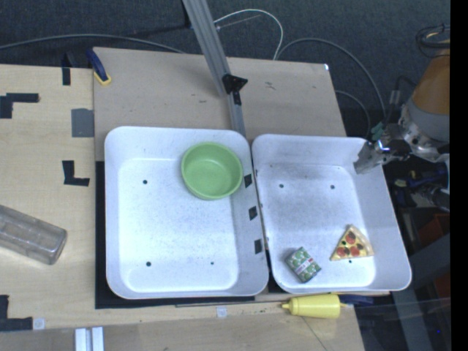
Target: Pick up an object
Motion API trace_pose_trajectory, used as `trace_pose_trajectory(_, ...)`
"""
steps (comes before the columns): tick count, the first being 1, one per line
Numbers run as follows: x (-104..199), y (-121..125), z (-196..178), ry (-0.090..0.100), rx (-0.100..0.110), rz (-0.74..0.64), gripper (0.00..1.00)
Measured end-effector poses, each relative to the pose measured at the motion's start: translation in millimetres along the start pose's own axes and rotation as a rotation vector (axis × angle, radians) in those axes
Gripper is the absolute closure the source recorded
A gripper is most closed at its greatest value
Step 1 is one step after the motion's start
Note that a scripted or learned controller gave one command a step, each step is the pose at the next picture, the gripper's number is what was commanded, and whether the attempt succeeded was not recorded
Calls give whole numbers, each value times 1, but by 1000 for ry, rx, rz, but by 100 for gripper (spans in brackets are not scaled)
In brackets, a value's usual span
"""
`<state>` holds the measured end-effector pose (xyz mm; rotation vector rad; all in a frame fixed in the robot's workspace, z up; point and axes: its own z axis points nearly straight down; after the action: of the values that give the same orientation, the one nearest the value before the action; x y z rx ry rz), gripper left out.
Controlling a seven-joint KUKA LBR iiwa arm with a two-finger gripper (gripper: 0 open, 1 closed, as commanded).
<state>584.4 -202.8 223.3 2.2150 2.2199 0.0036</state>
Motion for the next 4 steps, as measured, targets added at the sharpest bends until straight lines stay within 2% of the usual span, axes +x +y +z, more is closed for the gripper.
trace_pose_trajectory(1, 0, 2, -50, 0, 1, 0, 100)
trace_pose_trajectory(2, 54, 1, -33, 4, 8, -3, 100)
trace_pose_trajectory(3, 101, -1, -36, 4, 7, -4, 100)
trace_pose_trajectory(4, 161, 8, -27, 4, 8, -5, 100)
